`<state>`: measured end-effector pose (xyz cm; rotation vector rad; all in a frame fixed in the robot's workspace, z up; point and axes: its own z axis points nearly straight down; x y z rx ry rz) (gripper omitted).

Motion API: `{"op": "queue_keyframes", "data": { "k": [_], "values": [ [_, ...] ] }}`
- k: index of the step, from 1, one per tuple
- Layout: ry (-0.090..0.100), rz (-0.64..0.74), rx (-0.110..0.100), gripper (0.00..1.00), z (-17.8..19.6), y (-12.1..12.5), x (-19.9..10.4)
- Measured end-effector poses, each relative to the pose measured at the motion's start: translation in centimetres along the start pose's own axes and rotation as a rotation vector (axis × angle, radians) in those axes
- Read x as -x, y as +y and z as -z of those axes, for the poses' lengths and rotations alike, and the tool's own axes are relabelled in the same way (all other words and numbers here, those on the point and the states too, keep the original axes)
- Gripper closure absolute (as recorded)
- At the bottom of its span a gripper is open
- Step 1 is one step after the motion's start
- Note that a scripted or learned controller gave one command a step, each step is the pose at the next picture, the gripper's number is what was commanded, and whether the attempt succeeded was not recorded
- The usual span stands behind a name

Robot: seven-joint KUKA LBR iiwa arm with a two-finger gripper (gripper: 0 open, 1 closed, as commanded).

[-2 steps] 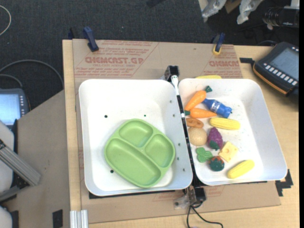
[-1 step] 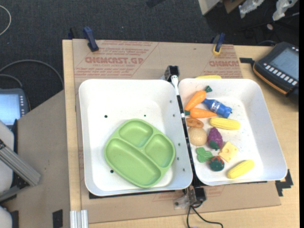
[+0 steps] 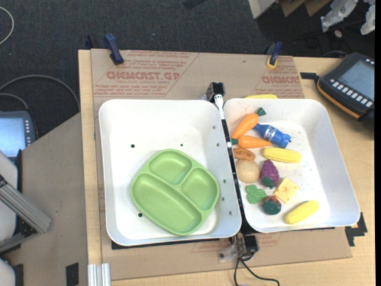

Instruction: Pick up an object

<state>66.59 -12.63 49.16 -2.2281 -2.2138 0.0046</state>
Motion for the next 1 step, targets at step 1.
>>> {"op": "queue_keyframes", "data": {
  "k": [1],
  "values": [
    [-0.002, 0.001, 0.008, 0.00, 1.01, 0.07, 5.27]
  ]
}}
